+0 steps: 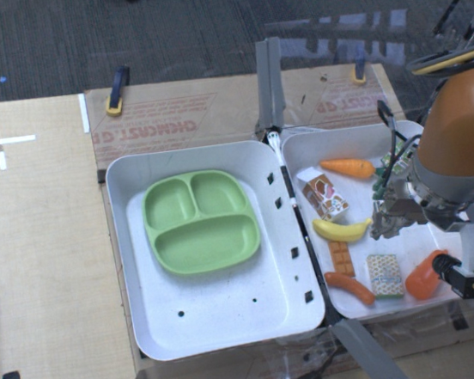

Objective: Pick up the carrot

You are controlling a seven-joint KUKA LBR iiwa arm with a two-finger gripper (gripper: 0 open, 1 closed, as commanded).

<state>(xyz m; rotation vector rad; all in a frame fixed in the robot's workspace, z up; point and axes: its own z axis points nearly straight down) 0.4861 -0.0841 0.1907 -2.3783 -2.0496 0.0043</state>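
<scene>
Gripper [390, 223] low in right bin [402, 129] (grip state unreadable, blurred); carrot [348, 167] lies apart, near far wall.

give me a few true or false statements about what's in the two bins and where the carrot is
1. The orange carrot lies in the right white bin. True.
2. The green divided plate holds a yellow banana. False: the yellow banana lies in the right bin.
3. The carrot is between the fingers of the two-finger gripper. False: it lies apart from it, toward the bin's far edge.
4. The plate sits in the left white bin. True.
5. A red sausage lies near the right bin's front edge. True.
</scene>
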